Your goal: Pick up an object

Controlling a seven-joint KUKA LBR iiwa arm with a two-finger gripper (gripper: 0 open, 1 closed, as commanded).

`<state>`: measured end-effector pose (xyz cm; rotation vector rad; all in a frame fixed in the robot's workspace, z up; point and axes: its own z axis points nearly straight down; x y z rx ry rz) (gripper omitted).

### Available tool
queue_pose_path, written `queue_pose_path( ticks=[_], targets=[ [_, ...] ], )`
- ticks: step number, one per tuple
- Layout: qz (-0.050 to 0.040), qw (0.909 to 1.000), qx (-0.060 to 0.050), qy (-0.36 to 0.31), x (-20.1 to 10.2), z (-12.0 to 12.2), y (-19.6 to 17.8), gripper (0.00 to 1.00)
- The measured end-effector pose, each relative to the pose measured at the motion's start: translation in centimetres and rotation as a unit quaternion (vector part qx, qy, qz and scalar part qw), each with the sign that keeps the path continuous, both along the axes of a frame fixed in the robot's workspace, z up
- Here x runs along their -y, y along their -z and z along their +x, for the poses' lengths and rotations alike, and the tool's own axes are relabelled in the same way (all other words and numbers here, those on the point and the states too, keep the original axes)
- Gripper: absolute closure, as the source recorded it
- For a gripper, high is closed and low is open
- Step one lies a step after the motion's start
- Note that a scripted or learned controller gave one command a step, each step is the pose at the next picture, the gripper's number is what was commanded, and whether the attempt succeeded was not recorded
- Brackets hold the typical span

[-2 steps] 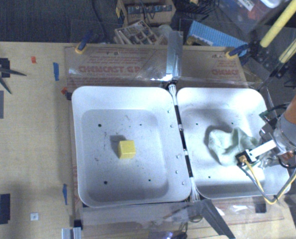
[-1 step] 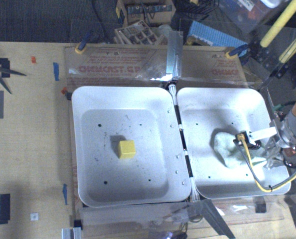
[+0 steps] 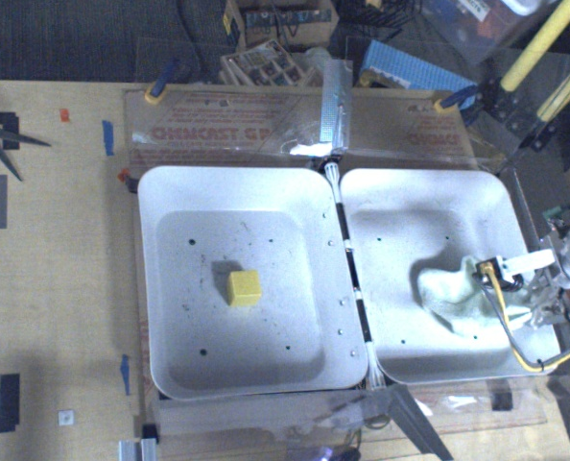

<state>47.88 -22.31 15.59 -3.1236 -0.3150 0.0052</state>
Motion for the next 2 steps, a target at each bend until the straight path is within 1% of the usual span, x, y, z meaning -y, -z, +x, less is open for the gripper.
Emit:
queue_pose_path(
  ticks=[2],
  targets=[
    [0.0015,1.0000,-0.003,-0.003,-0.25,0.07,-1.82,1.00]
  ],
)
